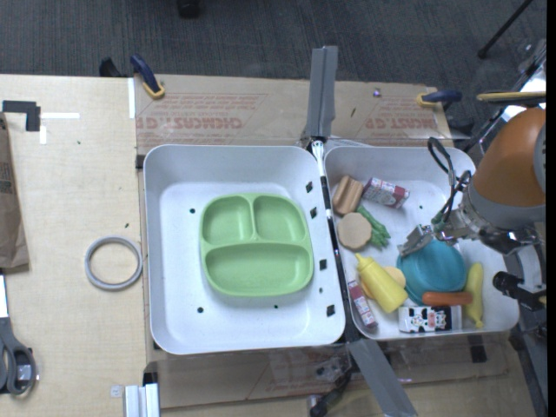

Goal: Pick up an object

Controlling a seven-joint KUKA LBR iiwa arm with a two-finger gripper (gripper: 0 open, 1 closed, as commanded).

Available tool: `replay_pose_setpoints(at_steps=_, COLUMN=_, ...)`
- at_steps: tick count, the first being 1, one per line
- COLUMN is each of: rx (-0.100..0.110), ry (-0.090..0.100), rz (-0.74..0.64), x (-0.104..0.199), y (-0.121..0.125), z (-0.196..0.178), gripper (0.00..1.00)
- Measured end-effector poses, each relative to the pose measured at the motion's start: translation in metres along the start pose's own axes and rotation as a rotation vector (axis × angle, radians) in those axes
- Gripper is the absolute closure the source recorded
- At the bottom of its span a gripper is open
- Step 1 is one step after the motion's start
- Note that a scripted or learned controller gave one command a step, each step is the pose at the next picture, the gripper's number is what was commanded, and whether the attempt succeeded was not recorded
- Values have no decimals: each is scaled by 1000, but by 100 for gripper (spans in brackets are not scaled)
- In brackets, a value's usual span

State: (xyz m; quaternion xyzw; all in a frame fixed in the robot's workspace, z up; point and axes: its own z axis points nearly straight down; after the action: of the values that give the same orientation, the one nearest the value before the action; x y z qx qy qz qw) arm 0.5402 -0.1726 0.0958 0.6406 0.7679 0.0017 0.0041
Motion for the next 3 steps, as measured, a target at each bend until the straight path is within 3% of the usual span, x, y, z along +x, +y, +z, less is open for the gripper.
replay_pose_setpoints(at_steps=1, rx=9, ry=3, rz=38, x=20, y=46, z=-108, gripper=0)
replay_pose_setpoints(at_steps=2, rx=9, ry=4, rz=-83, x=35, y=19, z=-14, gripper=0)
replay_pose_setpoints(at_steps=3, rx=-3, ry=-1, rz=-125, x=41, y=-9, z=0, gripper=0)
